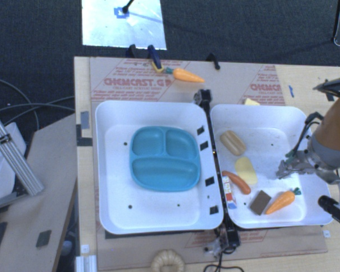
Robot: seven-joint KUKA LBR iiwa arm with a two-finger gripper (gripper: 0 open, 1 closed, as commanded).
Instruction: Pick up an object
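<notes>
Dark carpet surrounds our bench [158,78], whose top is covered with printed brown board and bears two shallow white bins side by side. We see the left bin [110,169] holding a blue divided plate [164,157], which sits near its middle with bare white floor all round it. We find the right bin [266,123] holding five small things: a tan bread roll [233,143] toward the back, a pale yellow piece [245,170] just below it, a red sausage [238,182] touching or nearly touching that piece on its left, a brown block [260,202] near the front wall, and a toy carrot [281,202] just beside the block on its right.

We see the gripper [287,168] reaching in from the right, low over the right bin's floor, above and apart from the carrot. Whether its fingers are apart or closed we cannot tell, and we see nothing held in them. Open white floor lies behind it, between it and the roll.

Outside the bins, we note a second carrot [186,76] lying on the board behind the left bin, a silver sheet [123,16] on the carpet, and a pale ring [169,260] at the front edge.
</notes>
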